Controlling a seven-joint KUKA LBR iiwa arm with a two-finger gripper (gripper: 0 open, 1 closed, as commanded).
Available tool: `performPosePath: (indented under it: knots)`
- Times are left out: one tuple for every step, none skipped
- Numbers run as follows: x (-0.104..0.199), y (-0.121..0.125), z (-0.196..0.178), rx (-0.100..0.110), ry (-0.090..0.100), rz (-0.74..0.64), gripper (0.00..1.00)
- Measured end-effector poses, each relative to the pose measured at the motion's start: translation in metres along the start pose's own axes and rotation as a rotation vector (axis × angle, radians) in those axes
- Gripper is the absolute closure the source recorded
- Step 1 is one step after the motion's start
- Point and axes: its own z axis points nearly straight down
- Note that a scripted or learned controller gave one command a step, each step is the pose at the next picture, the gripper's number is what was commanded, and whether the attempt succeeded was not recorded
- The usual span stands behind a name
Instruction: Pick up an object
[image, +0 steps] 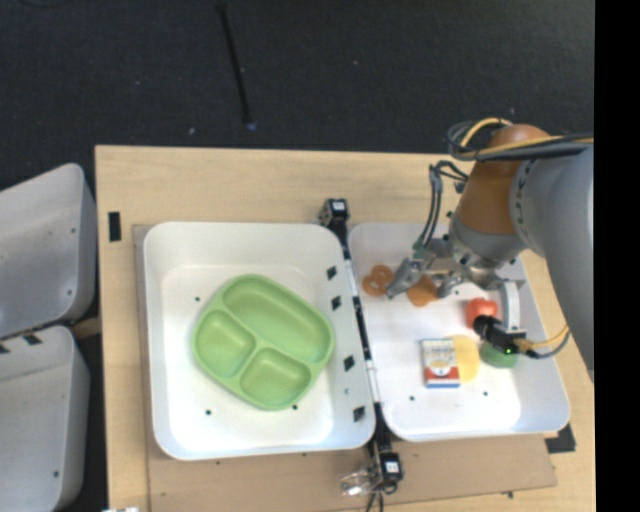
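Your gripper (418, 281) hangs low in the right bin (400, 400), jaws spread, straddling a brown object (423, 293); no firm grip visible. Green tray (262, 341) fills left bin (160, 400).

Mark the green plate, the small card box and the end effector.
green plate (262, 341): camera view, middle dividers.
small card box (439, 363): camera view, top face.
end effector (432, 277): camera view, between fingertips.

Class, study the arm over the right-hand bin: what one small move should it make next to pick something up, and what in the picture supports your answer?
Probably a short, straight descent. The end effector sits low in the right bin, right among two small orange-brown pieces, nearer than the small card box or the yellow piece. Whether it already touches either piece cannot be told.
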Motion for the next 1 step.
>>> performPosePath:
  knots:
    - [-0.0012, 0.0016, -0.0131, -0.006, -0.001, 0.003, 1.00]
